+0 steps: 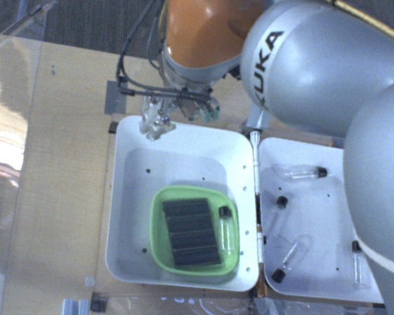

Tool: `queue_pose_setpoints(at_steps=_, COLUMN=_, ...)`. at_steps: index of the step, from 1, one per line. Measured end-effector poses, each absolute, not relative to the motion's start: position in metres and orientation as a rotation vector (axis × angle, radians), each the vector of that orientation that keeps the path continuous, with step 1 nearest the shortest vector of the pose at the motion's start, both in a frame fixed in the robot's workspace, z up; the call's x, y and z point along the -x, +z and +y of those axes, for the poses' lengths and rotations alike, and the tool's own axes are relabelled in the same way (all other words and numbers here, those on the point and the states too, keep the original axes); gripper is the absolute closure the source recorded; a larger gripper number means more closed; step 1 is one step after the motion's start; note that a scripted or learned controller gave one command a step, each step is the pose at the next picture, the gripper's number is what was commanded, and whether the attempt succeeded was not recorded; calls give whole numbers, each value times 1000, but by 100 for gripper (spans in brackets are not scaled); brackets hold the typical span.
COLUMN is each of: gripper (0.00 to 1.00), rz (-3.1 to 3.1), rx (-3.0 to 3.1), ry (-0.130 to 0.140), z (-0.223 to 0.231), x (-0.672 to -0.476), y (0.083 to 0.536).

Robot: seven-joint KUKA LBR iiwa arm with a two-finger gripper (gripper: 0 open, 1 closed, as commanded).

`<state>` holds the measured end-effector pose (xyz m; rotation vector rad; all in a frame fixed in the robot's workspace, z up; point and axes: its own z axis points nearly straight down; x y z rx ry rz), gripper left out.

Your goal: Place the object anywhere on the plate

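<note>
Green plate point(161, 244) in left bin point(125, 201) | black ridged block point(190, 231) and clear vial point(227, 229) on it | gripper point(155, 126) above far rim, grasp state unclear.

The plate point(159, 244) lies in the left bin point(127, 181), holding a vial point(226, 229).

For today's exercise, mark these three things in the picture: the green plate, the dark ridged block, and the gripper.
green plate point(158, 216), camera view, bare left rim.
dark ridged block point(190, 231), camera view, middle of its top.
gripper point(157, 126), camera view, at its fingertips.
</note>
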<state>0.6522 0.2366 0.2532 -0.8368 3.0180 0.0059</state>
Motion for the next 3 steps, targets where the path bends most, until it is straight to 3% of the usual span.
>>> queue_pose_setpoints(at_steps=1, gripper=100, rz=2899, rx=1173, ry=4, z=237, x=-670, y=260)
queue_pose_setpoints(at_steps=2, gripper=100, rz=2680, rx=1615, ry=3, z=228, x=-670, y=225)
queue_pose_setpoints(at_steps=3, gripper=100, rz=2545, rx=1817, ry=0, z=225, x=-667, y=260)
